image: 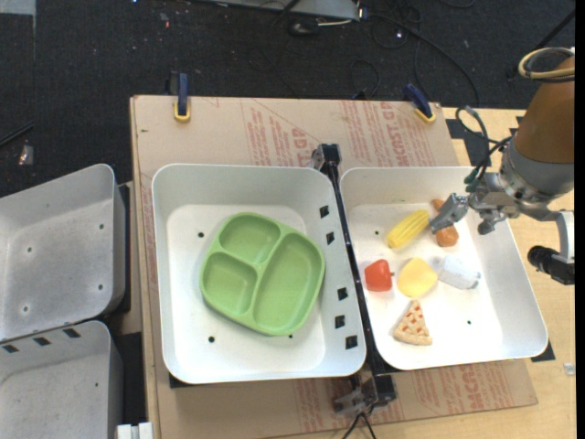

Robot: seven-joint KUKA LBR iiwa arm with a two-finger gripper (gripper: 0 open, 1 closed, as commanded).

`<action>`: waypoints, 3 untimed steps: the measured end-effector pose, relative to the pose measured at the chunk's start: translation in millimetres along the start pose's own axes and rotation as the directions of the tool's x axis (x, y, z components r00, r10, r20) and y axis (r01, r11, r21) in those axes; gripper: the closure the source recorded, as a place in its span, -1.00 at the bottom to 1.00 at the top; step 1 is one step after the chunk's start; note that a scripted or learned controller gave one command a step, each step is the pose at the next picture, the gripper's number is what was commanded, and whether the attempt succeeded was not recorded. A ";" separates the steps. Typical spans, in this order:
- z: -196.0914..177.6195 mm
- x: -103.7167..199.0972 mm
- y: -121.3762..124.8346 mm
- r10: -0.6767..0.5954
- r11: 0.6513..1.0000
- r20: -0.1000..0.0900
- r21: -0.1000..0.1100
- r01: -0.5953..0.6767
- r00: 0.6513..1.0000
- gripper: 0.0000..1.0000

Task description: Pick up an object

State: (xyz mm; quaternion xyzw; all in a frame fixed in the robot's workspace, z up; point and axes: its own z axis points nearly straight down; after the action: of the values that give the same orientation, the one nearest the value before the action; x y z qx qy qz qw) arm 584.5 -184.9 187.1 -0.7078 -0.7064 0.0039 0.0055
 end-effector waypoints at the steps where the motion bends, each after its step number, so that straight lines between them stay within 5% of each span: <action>1: -7.8 0.4 3.3 -0.003 1.000 0.003 -0.013 0.003 1.000 -1.00; 3: 97.6 10.1 -1.1 -0.002 1.000 0.002 -0.010 0.002 1.000 -1.00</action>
State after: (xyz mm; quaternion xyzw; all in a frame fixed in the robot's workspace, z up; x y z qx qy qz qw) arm 582.1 -174.6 89.5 -0.7073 -0.7069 0.0010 0.0013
